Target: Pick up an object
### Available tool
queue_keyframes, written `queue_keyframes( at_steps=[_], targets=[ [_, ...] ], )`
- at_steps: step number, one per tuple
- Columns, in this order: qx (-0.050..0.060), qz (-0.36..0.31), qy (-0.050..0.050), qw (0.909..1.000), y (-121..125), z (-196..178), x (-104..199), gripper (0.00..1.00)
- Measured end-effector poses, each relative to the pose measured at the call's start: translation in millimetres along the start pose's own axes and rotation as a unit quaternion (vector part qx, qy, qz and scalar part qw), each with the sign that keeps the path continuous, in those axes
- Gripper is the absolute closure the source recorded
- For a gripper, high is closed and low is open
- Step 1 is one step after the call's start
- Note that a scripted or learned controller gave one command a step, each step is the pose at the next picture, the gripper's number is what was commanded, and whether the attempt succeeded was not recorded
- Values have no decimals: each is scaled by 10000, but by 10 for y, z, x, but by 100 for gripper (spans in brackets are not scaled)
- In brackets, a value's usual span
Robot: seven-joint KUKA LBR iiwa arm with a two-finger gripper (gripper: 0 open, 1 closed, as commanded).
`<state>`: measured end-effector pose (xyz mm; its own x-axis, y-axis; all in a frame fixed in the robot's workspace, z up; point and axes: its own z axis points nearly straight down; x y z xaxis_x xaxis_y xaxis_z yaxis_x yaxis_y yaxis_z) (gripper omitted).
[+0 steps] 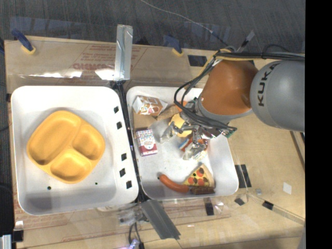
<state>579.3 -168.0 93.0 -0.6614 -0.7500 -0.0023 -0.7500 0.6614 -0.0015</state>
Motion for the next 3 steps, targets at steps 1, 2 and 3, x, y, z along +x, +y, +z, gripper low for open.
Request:
queue_keyframes(
  at_steps=[1,2,3],
  targets=[
    [-23,-47,7,10000,78,13,30,0],
    [-29,177,16,9998,169,16,-159,0],
    [-27,156,11,9999,171,-88,-179,100]
  ],
)
